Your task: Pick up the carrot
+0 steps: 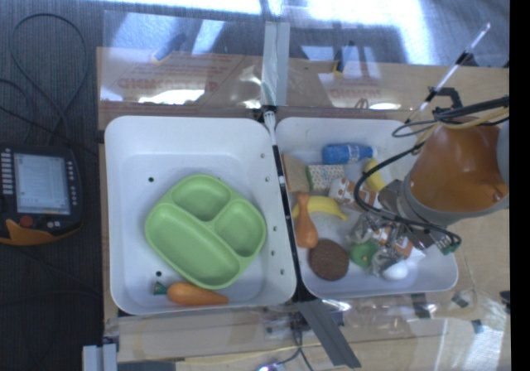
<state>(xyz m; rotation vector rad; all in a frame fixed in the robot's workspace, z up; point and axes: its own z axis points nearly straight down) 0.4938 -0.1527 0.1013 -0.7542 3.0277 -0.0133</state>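
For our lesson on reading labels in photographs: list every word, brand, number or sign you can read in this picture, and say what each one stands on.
No text here reads clearly enough to quote.
Reddish lettering on the clear panel behind the left bin: blurred, unreadable.
Similar lettering on the panel behind the right bin: unreadable.
Screen of the handheld controller: too small to read.
Blue packet and patterned box: print too small to read.
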